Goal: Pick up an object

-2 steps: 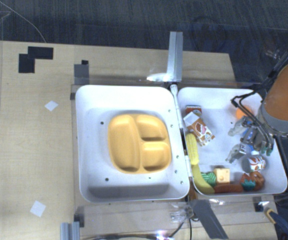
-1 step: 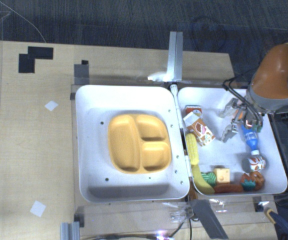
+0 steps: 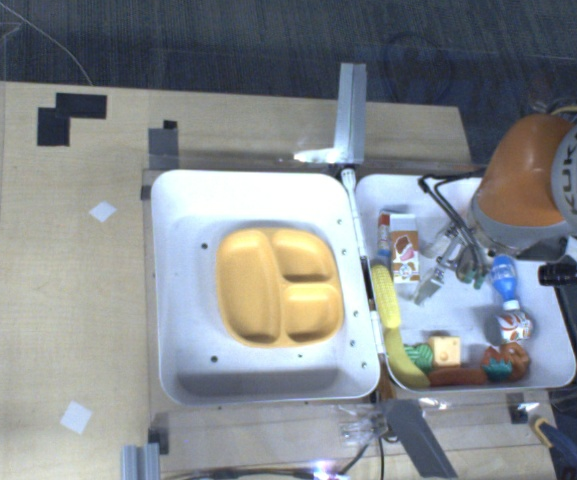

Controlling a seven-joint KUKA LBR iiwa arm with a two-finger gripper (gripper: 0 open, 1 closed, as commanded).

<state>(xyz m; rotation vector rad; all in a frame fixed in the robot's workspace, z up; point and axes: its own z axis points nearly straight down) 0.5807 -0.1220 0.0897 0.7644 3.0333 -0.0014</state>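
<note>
My gripper [image 3: 434, 280] hangs over the middle of the right bin [image 3: 564, 368], reaching in from the right under the orange-banded wrist [image 3: 516, 183]. Just left of it lies a small orange and white carton [image 3: 401, 247]. A yellow corn cob [image 3: 385, 294] lies along the bin's left wall, with a banana [image 3: 402, 361] below it. To the gripper's right are a blue bottle [image 3: 505, 279] and a small white and red can [image 3: 515, 324]. A wooden cube [image 3: 446, 350], a green piece [image 3: 420, 352] and an orange-brown toy [image 3: 508, 360] sit along the front wall.
The left bin [image 3: 183, 368] holds a yellow divided tray [image 3: 276, 286] at its centre. A metal post [image 3: 351, 113] stands behind the wall that the bins share. Black cables [image 3: 446, 200] loop from the wrist over the right bin's back.
</note>
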